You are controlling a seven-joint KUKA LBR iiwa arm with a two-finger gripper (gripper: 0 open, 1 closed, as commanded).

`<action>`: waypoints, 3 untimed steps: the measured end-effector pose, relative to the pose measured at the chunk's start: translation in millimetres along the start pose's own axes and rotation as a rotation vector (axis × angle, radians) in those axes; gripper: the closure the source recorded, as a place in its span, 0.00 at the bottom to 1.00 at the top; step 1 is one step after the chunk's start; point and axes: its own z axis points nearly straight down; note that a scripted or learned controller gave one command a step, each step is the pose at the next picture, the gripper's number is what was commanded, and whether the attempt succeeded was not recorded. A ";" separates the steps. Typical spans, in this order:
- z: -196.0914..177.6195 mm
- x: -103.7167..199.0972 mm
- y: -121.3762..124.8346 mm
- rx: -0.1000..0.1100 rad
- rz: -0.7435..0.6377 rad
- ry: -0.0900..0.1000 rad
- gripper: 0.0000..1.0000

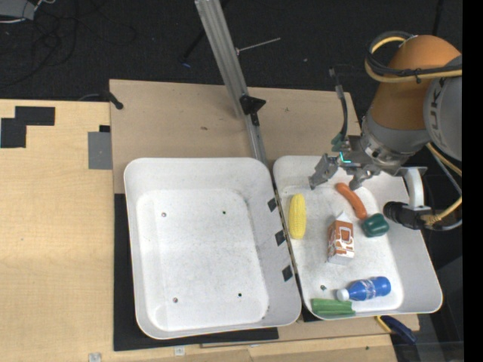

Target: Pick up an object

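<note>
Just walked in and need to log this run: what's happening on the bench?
A grey robot arm with an orange band reaches in from the right and hangs over the far end of the right bin. Its gripper has its fingers spread above the bin, with nothing between them. Just below lies a carrot. In the same bin lie a corn cob, a small carton, a blue bottle and a green piece. Nothing is picked up yet.

Even overhead light, dark bkgd (slightly soft)
</note>
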 end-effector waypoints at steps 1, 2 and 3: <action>58.1 -8.4 -4.6 0.006 0.000 0.000 0.00; 98.5 -5.8 -7.5 -0.005 0.001 0.002 0.00; 127.4 -5.1 -7.2 0.000 0.003 -0.001 0.00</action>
